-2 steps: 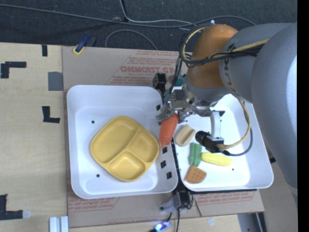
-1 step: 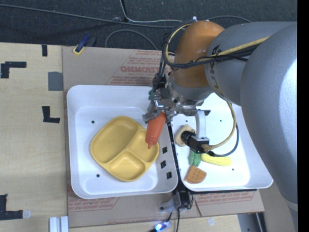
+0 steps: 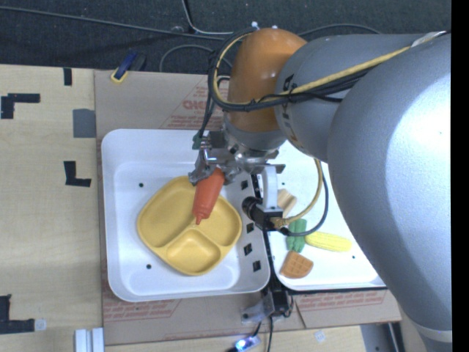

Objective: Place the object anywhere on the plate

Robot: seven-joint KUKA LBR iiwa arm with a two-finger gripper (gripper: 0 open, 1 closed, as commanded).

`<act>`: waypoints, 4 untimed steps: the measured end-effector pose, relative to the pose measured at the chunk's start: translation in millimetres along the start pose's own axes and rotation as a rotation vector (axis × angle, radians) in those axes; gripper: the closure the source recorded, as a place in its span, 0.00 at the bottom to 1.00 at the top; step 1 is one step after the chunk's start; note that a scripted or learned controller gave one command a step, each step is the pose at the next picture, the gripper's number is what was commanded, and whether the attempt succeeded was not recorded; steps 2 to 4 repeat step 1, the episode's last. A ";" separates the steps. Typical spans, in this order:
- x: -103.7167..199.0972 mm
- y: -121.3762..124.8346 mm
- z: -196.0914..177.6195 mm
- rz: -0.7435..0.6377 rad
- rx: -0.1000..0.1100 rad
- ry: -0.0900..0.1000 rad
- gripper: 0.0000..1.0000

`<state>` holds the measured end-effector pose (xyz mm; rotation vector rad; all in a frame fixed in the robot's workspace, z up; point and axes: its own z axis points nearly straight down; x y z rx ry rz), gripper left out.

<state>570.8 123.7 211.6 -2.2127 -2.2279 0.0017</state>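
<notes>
Carrot: one orange toy carrot point(image 3: 206, 196), hanging tilted, its thick end up at 1 o'clock in the hand, its tip down over the plate's middle ridge.
Hand: one hand point(image 3: 211, 169) below the orange wrist band, closed on the carrot's upper end.
Plate: one yellow plate point(image 3: 168, 218) with three compartments, lying in the left bin, toward its 3 o'clock side.
Bins: two white bins; the left bin point(image 3: 121, 196) carries the plate, the right bin point(image 3: 344, 270) sits just beside it at 3 o'clock.
Right bin contents: one yellow corn cob point(image 3: 328, 242), one green piece point(image 3: 296, 233) touching the cob's left end, one orange waffle-patterned wedge point(image 3: 296, 265) at 6 o'clock from the green piece, and one pale beige piece point(image 3: 284, 200) at 12 o'clock from it.
Arm: one grey arm point(image 3: 381, 138) over the right bin, coming in from 3 o'clock.
Bench: cardboard-covered bench point(image 3: 44, 218) under both bins.
</notes>
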 end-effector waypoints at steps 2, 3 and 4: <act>-2.9 -0.1 -0.2 0.004 0.001 -0.001 0.00; -2.9 -0.1 -0.2 0.004 0.001 -0.001 0.00; -2.9 -0.1 -0.2 0.004 0.001 -0.001 0.00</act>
